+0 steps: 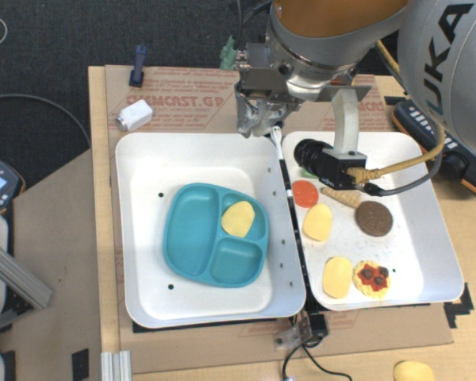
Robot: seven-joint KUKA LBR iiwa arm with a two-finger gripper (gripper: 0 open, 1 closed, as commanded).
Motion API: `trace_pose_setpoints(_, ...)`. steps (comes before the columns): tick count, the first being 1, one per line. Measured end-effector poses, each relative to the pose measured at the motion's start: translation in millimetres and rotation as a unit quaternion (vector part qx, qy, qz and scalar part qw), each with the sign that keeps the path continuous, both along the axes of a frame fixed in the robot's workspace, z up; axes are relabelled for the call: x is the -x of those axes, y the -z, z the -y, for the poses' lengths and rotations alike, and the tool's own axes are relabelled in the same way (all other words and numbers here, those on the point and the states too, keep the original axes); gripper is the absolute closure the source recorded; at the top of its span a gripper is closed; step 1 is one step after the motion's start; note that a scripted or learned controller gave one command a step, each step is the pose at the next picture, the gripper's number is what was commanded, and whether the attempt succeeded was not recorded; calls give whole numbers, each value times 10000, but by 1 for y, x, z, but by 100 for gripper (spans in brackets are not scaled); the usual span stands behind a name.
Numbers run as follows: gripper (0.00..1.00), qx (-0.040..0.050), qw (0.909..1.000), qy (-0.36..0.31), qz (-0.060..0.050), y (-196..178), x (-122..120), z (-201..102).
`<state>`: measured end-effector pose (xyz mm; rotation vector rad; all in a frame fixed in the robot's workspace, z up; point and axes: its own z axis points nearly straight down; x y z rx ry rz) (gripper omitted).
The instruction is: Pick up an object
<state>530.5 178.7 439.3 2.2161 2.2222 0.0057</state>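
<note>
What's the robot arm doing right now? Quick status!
Gripper high over the bins' rear edge, nothing held. Toy foods in right bin untouched. Nothing blocking.

The grey arm reached in from the right of the camera view, its broad orange band filling the top centre above the wrist. Below the band the wrist narrowed to a metal mount, and the end effector (259,125) hung beneath it, pointing downward. Its fingertips were too dark and bunched to tell apart.
</note>
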Motion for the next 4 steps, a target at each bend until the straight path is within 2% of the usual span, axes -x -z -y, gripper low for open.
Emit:
trace_pose_setpoints(1, 100, -1, 10000, -5, 14, -10, 0, -1)
trace_pose_setpoints(2, 100, 16, 10000, 41, -73, 58, 49, 47)
trace_pose_setpoints(3, 100, -12, 10000, -4, 23, -5, 10, 9)
trace_pose_setpoints(4, 100, 21, 9999, 71, -77, 87, 26, 113)
